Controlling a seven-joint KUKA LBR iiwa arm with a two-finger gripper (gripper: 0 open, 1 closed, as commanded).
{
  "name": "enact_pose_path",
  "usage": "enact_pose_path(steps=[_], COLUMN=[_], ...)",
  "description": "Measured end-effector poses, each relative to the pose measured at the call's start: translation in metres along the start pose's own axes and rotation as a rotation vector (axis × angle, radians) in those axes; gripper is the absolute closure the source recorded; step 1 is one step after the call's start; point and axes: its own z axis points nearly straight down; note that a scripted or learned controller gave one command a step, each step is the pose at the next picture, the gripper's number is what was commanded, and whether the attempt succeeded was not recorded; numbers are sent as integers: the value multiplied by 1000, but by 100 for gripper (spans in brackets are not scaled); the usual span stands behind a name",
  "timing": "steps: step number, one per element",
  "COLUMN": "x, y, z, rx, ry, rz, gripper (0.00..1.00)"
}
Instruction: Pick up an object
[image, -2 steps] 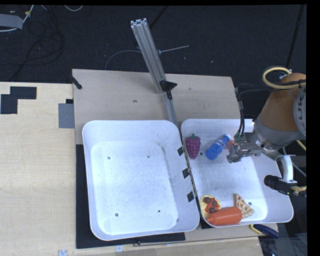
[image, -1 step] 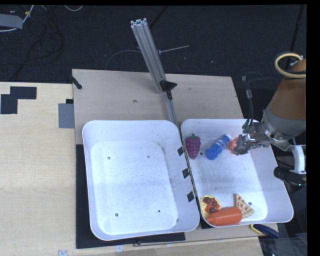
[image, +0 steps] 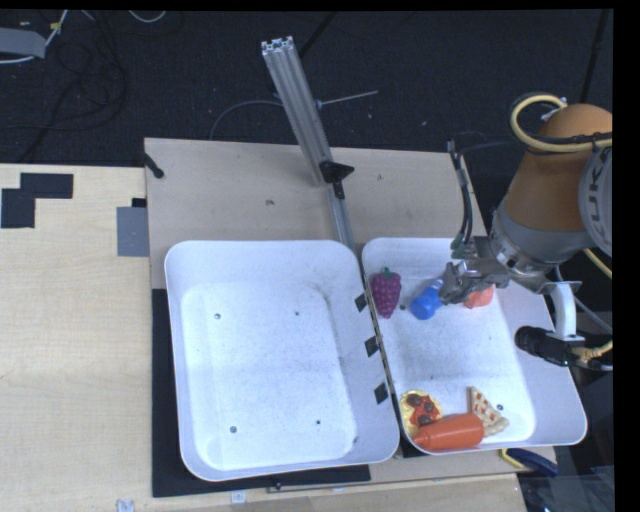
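My gripper (image: 457, 284) hangs low over the back of the right bin (image: 560, 420), reaching in from the right. A blue object (image: 426, 302) lies just left of the gripper tip, touching or nearly touching it. A salmon-red object (image: 480, 296) sits right under the gripper's right side, partly hidden by it. A purple grape bunch (image: 386, 290) rests against the bin's left wall. At the front of the bin lie a red sausage (image: 449, 432), a pizza slice (image: 487, 410) and a small yellow and red piece (image: 420, 407).
The left bin (image: 190, 300) stands beside the right one, with black clips (image: 371, 345) along the shared rim. A metal rail (image: 305, 110) slants up from behind the bins. The arm's orange and grey body (image: 555, 180) looms over the right bin's back corner.
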Motion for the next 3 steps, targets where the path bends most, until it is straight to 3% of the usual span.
enact_pose_path(steps=[1, 3], x=[53, 151], y=[10, 29], z=[-11, 4], rx=[1, 2], ry=[-1, -1], rz=[1, 2], gripper=[100, 100])
